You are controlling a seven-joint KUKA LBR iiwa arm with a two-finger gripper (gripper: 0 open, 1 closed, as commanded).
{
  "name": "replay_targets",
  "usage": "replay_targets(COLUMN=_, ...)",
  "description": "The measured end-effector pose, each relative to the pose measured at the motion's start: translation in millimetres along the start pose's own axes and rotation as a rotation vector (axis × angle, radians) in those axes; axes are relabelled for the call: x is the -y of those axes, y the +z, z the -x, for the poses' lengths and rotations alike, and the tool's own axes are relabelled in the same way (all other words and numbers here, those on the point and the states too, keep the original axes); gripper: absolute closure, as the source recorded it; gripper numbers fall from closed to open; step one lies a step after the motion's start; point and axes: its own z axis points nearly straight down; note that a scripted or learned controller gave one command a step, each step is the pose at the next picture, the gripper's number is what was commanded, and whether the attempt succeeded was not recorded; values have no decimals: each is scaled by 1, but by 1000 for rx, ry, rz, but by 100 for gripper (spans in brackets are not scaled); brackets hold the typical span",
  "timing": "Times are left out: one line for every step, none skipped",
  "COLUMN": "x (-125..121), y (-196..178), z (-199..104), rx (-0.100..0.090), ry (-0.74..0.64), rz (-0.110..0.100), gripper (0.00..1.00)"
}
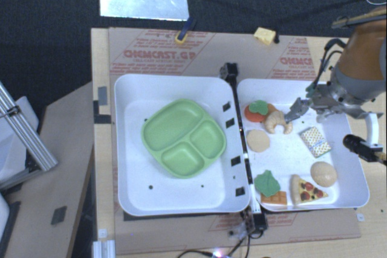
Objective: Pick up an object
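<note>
Two white bins sit side by side on your desk (151,48); the right bin (357,190) carries the toy food. Your hand (297,110) hovers at about eleven o'clock in that bin, just beside the croissant (277,122). Whether its fingers are spread or pressed together you cannot tell from this angle. The croissant looks the likely target: a small tan crescent, curled, lying between the tomato (258,110) at its ten o'clock and a pale round cookie (258,141) at its seven o'clock. Centre over the crescent's thick middle, come straight down, and keep clear of the tomato so you pinch one thing alone.
</note>
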Motion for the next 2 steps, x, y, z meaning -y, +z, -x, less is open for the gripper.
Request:
replay_targets(x=-2, y=-5, z=0, rx=1, ry=-2, rz=9, gripper=0)
replay_targets(x=-5, y=38, z=4, rx=1, ry=0, rz=7, gripper=0)
